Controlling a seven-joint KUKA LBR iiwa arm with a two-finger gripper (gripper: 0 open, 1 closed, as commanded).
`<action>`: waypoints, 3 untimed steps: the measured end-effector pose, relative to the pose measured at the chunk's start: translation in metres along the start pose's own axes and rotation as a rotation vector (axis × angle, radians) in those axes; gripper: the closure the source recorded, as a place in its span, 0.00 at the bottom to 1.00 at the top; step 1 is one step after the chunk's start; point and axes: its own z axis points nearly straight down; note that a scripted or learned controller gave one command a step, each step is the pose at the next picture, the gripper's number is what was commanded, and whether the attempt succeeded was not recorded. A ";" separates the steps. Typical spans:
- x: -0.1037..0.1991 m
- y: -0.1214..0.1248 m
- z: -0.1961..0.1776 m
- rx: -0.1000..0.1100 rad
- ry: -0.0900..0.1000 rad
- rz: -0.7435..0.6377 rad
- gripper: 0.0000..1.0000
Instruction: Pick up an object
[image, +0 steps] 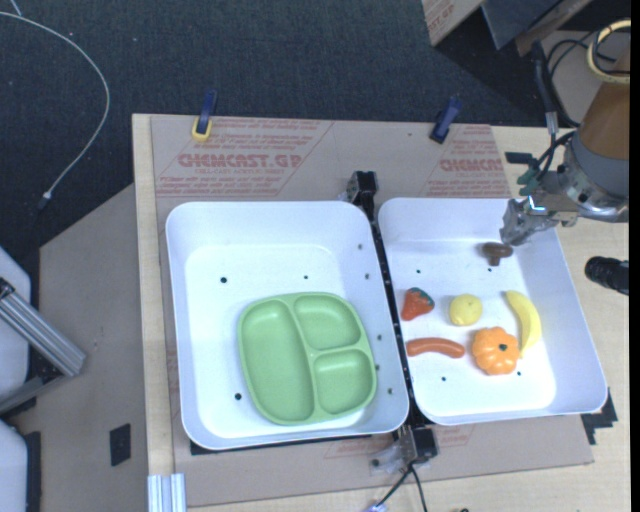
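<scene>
- The gripper (497, 252) hangs over the far part of the right bin (570, 395), near its back wall; whether it is released or clenched cannot be told from this slanted view, and nothing is seen in its grasp.
- The toy foods lie nearer the camera than the gripper, all apart from it: a yellow lemon (465, 309), a banana (523, 318), an orange pumpkin (496, 351), a strawberry (417, 303) and a sausage (436, 348).
- Judged by look, these are light, stiff plastic pieces with smooth, somewhat slippery skins; none seems fragile.
- The lemon is closest to the gripper and roundish, so it would best be taken across its middle.
- The banana's long axis runs from the far side toward the camera, curving slightly; a grasp across its narrow width at mid-length suits it.
- The sausage lies left to right; close across its short side.
- The left bin (190, 300) holds a green divided plate (305, 355).
</scene>
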 end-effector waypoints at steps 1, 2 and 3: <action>0.050 -0.004 -0.004 0.009 0.004 -0.004 1.00; 0.100 -0.004 0.012 0.011 0.004 -0.004 1.00; 0.160 -0.005 0.007 0.007 0.005 -0.005 1.00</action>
